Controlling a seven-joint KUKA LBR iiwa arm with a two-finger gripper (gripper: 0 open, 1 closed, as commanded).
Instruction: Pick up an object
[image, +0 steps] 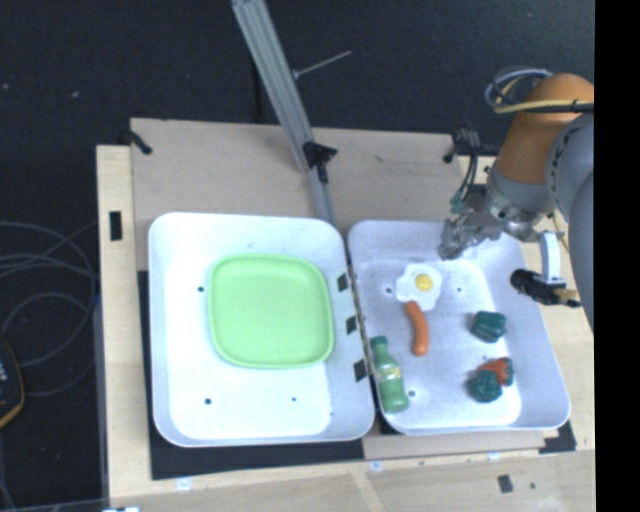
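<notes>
Toy fried egg (419, 285) lies in the right bin (530, 405), just below-left of the end effector (457, 240), nearest of the toys. I cannot tell how that end effector stands. Descending straight down risks closing on bare bin floor near the back wall.
</notes>
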